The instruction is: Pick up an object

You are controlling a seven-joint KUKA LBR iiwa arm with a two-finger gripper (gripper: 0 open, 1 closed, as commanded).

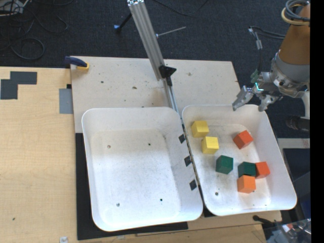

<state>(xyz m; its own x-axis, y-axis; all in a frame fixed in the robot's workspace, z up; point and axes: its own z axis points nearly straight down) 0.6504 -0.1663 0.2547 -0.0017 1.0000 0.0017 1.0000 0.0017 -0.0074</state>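
Claw (pixel 251 99) fingers' spread unclear

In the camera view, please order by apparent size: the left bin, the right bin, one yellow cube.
1. Left bin
2. Right bin, somewhat smaller
3. Yellow cube, far smaller; both yellow cubes look alike

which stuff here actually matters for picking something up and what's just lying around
Part of the job:
- gripper, open, above the right bin's far rim
- right bin
- two yellow blocks
- three orange blocks
- two green blocks

Just lying about:
- left bin
- aluminium bar
- blue-and-yellow clamp
- floor cables
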